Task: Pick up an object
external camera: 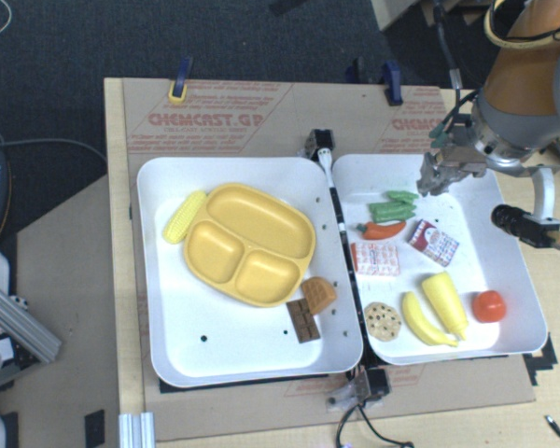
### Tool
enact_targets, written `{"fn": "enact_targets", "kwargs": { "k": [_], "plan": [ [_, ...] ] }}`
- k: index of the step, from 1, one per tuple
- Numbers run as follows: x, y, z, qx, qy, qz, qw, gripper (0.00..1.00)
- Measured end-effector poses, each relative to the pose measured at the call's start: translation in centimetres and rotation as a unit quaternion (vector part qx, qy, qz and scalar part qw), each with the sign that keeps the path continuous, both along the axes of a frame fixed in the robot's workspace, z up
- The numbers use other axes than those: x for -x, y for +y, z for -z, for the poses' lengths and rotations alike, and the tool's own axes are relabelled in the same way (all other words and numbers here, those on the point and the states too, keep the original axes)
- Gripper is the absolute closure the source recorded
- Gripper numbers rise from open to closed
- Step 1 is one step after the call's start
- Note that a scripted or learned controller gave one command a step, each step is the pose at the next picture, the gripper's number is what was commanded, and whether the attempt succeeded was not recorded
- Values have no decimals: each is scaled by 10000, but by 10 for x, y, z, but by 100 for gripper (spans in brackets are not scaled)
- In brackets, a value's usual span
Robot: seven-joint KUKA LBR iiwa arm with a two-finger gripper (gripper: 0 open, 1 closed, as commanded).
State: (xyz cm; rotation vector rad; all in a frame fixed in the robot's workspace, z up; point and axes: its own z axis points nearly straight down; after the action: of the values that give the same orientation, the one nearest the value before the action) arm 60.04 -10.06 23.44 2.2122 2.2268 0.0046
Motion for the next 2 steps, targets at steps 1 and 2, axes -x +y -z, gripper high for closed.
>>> {"fn": "enact_targets", "kwargs": {
  "k": [1,2],
  "plan": [
    [-25,39,0,1,-2,9,10000,100],
    [-42,46,17,9,2,28,10000,100]
  ]
}}
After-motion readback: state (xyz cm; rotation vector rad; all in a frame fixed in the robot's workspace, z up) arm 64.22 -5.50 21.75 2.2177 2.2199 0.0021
